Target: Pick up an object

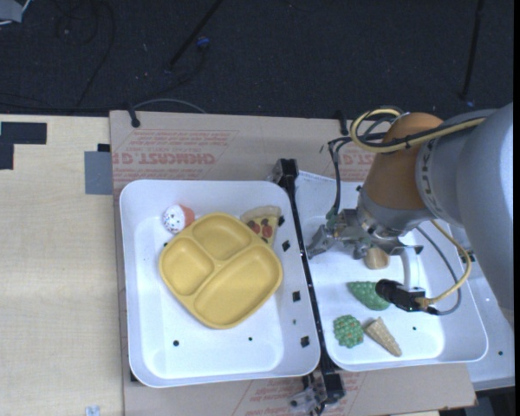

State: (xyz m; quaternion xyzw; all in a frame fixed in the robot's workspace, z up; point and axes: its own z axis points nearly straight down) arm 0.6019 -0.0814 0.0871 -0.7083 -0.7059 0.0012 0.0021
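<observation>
My gripper (354, 239) hangs low over the upper part of the right bin (468, 341), under the orange wrist band. A small tan piece (378, 257) shows just beneath it; whether it is gripped is hidden. Below the gripper lie a dark green leafy toy (365, 293), a bumpy light green toy (347, 330) and a tan cone (383, 335). The left bin (147, 336) holds a yellow divided plate (221, 269), a white and orange ball (175, 219) at its upper left, and a pizza-slice toy (263, 223) at its upper right.
A black divider rail (302, 258) runs between the two bins. Cardboard (208, 150) lies under the bins, with a pale wooden bench surface (43, 276) to the left. The arm's grey body covers the right side of the right bin.
</observation>
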